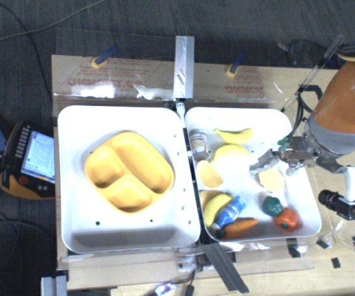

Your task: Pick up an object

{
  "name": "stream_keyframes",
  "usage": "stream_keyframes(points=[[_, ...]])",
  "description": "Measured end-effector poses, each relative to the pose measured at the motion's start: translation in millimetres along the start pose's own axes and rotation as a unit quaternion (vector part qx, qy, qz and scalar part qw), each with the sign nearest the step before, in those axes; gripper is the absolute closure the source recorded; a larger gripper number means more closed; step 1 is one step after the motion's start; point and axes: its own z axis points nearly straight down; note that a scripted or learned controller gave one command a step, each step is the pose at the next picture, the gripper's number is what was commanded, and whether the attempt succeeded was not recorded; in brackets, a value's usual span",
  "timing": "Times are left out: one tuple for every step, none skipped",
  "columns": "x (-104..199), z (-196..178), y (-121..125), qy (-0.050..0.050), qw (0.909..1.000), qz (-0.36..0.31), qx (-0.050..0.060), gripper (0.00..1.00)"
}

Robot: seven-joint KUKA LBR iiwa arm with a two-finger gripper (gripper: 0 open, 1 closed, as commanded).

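Note:
The right bin [300,227] holds several toy foods. A banana [234,134] lies at the back, with a pale yellow round fruit [229,155] and a small jar [197,143] close by. A pale yellow wedge [271,180] lies in the middle right. Along the front are a green pepper [272,205], a red pepper [286,218], a carrot [239,227], a blue bottle [228,213] and a yellow fruit [212,205]. My gripper [272,168] hangs open just above the wedge, its fingers spread to either side of the wedge's upper edge. Nothing is between them.
The left bin [72,227] carries a yellow divided plate [129,170]. A metal divider bar [184,66] stands behind the seam between the bins. The arm's orange band [344,97] rises over the right bin's right edge. A handheld pendant [29,162] lies left of the bench.

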Motion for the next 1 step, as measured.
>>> stream_keyframes(points=[[-2.8,96.7,102.9,-0.001,0.9983,-0.059,0.000,0.00]])
